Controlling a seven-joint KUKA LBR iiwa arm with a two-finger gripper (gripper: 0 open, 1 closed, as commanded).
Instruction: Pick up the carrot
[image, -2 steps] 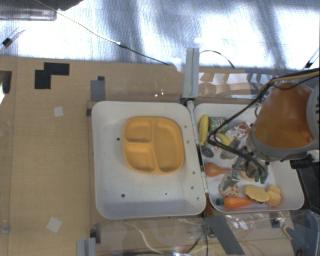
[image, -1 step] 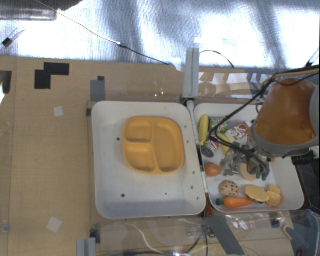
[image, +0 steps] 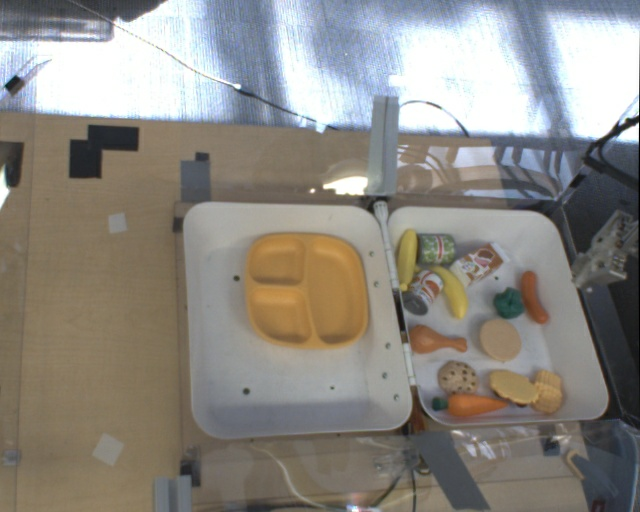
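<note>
On a wooden tabletop (image: 90, 330), two shallow white bins sit side by side, seen from above at a slant. The left bin (image: 215, 390) holds a yellow divided plate (image: 305, 290) with three compartments, lying flat near the bin's middle.

The right bin (image: 570, 300) is crowded with toy food. The carrot (image: 475, 405) lies on its side along the near edge of this bin, orange body pointing right, its small green top at the left end. Just behind it sits a speckled cookie (image: 457, 377), and to its right a crinkled yellow chip (image: 513, 387) and a waffle piece (image: 547, 391) touch one another. A chicken drumstick (image: 437, 340) rests by the divider, a round tan bun (image: 500, 340) beside it. Farther back lie two bananas (image: 407, 257), a green-labelled can (image: 436, 249), a red-labelled can (image: 425, 291), a small carton (image: 477, 264), a green vegetable piece (image: 509, 303) and a sausage (image: 534, 297).

At the right margin, the robot's hand (image: 607, 250) hangs outside the right bin, well apart from the carrot; whether it stands apart or together cannot be told.
</note>
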